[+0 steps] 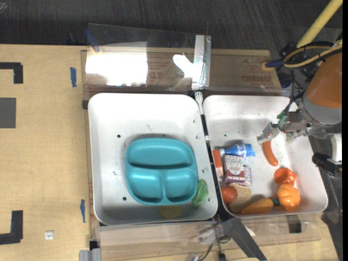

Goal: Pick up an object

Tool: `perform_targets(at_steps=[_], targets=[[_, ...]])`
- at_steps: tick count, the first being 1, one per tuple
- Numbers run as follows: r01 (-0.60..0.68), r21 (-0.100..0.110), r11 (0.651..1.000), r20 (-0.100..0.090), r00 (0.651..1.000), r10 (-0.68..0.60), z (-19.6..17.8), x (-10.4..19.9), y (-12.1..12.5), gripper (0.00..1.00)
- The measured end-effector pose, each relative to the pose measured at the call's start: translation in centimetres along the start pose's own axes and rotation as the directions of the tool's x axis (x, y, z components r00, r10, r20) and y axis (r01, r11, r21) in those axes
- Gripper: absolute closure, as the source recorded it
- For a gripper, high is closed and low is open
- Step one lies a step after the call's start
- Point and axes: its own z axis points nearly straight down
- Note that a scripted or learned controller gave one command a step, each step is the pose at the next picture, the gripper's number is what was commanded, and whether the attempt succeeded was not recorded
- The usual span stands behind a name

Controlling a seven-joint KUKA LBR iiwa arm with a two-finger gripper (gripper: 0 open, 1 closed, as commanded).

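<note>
While the gripper (270, 132) hangs over the right bin (239, 110) just above the orange sausage (270, 153), its finger state indeterminate from this angle, nothing is lifted: sausage, snack packet (237, 167) and pumpkin (288, 196) all remain in the bin

a robotics lab: taped plywood bench (43, 145); two white bins (103, 145); grey-and-orange arm (326, 91); loose cables (296, 53)

arm (326, 91) cut off at right edge
</note>
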Motion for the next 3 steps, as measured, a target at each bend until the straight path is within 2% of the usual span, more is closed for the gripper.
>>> perform_targets(at_steps=[1, 2, 3], targets=[[-0.028, 0.003, 1.000, -0.001, 1.000, 0.028, 4.9, -1.0, 1.2, 0.00], [-0.028, -0.003, 1.000, 0.000, 1.000, 0.028, 3.7, -1.0, 1.4, 1.00], [-0.115, -0.002, 0.993, -0.002, 0.993, 0.115, -6.4, 3.3, 5.4, 1.00]])
